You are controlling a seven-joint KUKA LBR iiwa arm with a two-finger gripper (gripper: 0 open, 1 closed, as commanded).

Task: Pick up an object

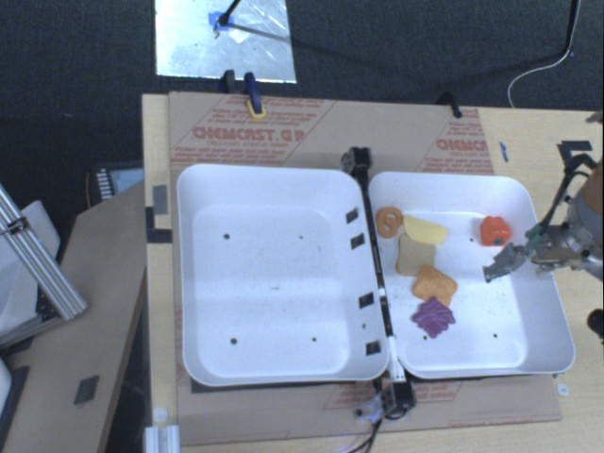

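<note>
Scene: a grey KUKA arm reached in from the right edge of the frame over the right bin (543, 352) of two shallow white bins; the left bin (274, 272) lay beside it toward frame centre.

Claw: the gripper (500, 267) hung at the right-centre of the frame, over the right part of the right bin's floor, its tip aimed toward the lower left. Whether it was wide or narrow could not be told at this size; nothing was seen in it.

Nearest object: a small red-orange toy (494, 230), perhaps a pepper, sat near the claw, just toward the top of the frame from its tip. It looked compact, with no clear long axis.

Other candidates: an orange lump (435, 284) and a purple grape-like cluster (433, 317) lay to the left of the claw, well apart from it. A yellow wedge (424, 229), a tan block (412, 257) and a ring-shaped pretzel or doughnut (389, 221) crowded the bin's upper left.

Axes: the yellow wedge ran roughly left to right. The tan block stood longer top to bottom in the frame. The purple cluster tapered toward the lower right.

Judgement: the red-orange toy appeared the shortest reach, a small shift toward the frame's top.
</note>
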